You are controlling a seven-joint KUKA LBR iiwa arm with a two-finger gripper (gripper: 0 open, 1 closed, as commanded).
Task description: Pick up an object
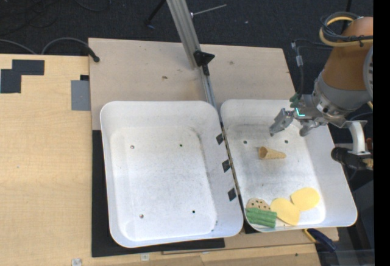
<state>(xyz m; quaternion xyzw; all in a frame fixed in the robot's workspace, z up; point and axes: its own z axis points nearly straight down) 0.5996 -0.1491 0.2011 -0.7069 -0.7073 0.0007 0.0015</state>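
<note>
Nearby, the pincer (293, 125) hangs wide apart above the cone (271, 153), clear of the yellow pieces (296, 204).

The grey arm with its orange band (350, 70) is cut off at the picture's right edge. The brown speckled round piece (258, 204) lies half hidden under the green ridged piece (262, 217).

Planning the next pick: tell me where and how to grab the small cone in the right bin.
Grip the cone across its wider left end, coming straight down from above. It lies flat on the right bin floor, tip pointing right, apart from other items, so fingers probably fit on either long side. The gripper hangs open above it.
</note>
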